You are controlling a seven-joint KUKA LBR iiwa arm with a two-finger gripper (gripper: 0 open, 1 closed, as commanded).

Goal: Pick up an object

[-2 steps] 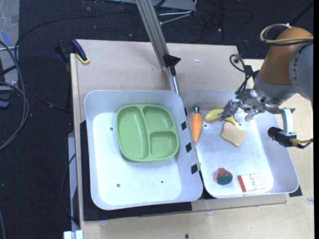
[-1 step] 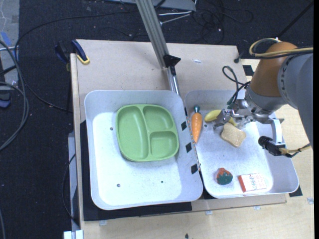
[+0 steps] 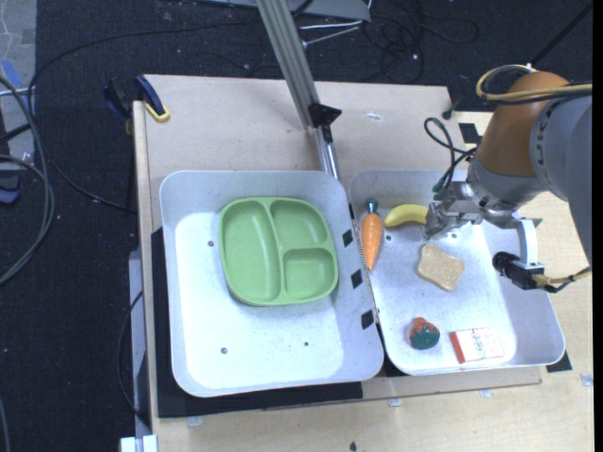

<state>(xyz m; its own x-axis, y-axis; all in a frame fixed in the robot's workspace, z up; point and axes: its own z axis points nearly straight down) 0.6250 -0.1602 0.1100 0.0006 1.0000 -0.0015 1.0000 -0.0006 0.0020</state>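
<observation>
The arm [image 3: 528, 144] comes in from the right, its orange band showing above the wrist, and the gripper [image 3: 443, 222] hangs low over the far part of the right bin [image 3: 537, 332]. From where I stand I cannot tell how the jaws are set; nothing is visibly caught between them.

Just left of the gripper lies a yellow banana [image 3: 405, 216], close to its tip. Just near of it, a slice of bread [image 3: 440, 267] lies flat on the bin floor, apart from the tool. An orange carrot [image 3: 371, 239] rests along the bin's left wall, lengthwise from far to near. Toward the near edge sits a small red and green fruit-like toy [image 3: 423, 333], and right of that a red and white box [image 3: 480, 345].

The left bin [image 3: 188, 347] holds a green divided plate [image 3: 279, 250] with three compartments, lying in its far half.
</observation>
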